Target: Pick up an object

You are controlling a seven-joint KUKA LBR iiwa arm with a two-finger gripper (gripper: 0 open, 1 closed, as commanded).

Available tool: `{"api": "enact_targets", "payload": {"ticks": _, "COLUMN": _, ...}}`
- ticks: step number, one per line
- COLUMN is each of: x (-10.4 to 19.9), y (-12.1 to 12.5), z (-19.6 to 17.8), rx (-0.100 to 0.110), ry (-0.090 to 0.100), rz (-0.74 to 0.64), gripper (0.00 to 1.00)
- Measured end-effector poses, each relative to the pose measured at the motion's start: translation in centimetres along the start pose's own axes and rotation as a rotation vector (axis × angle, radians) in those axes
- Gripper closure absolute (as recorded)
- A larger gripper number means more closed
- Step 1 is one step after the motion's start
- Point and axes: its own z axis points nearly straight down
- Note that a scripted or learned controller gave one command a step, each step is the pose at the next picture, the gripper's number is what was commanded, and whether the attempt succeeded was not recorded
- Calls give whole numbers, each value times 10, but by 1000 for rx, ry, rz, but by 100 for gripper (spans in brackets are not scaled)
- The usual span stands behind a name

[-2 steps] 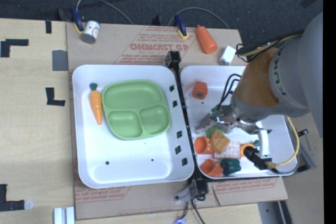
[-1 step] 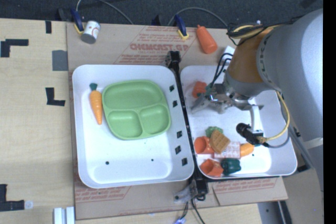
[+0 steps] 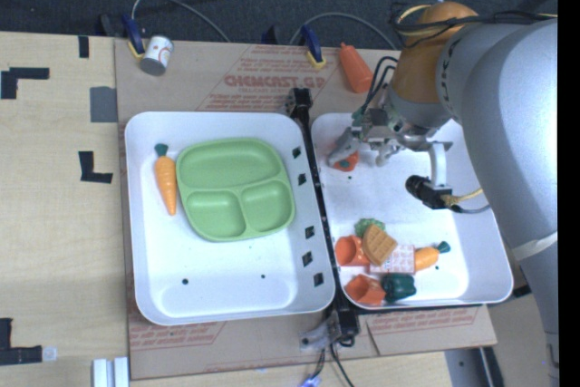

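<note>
Right now I'm seeing the grey two-finger gripper (image 3: 349, 151) touching a small red-orange plastic piece (image 3: 343, 163) in the right white bin (image 3: 480, 285); its grip and the piece's axis I cannot tell

The arm (image 3: 507, 104) is bulky, smooth and grey. An orange band (image 3: 426, 68) rings it above the wrist. Black cables run beside the metal claw (image 3: 362, 140).

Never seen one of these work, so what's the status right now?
Tool low in right white bin, far end. Small red-orange toy piece at its tip, grasp unconfirmed. Pile of toy food at near end, well apart.
</note>
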Motion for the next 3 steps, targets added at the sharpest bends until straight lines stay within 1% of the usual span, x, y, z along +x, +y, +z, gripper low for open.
{"api": "enact_targets", "payload": {"ticks": 1, "x": -4, "y": 17, "z": 20, "rx": 0, "ry": -1, "rz": -1, "gripper": 0}}
{"api": "enact_targets", "payload": {"ticks": 2, "x": -15, "y": 17, "z": 20, "rx": -1, "ry": -1, "rz": 0, "gripper": 0}}
{"api": "enact_targets", "payload": {"ticks": 3, "x": -15, "y": 17, "z": 10, "rx": 0, "ry": -4, "rz": -1, "gripper": 100}}
